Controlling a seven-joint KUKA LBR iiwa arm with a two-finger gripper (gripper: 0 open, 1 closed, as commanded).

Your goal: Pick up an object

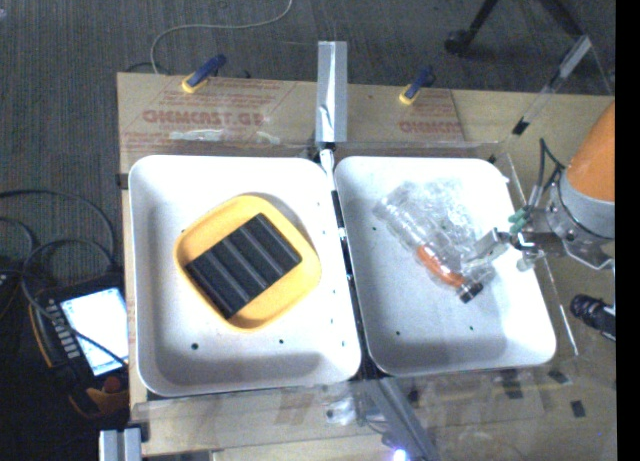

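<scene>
Your pincer [478, 271] hangs over the right shallow white bin [520, 344], its tips at the crumpled clear plastic packet with an orange part [437, 234] (I cannot tell their state). The yellow-rimmed black ridged tray [248, 259] lies well left, in the other bin [160, 199].

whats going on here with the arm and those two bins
A robot arm reaches in from the right over the right bin. Its tool sits low by a crumpled clear plastic package with an orange part, near the bin's middle. Whether it has hold of the package cannot be judged from this view. The left bin holds a yellow item with a black ribbed top, untouched.
</scene>
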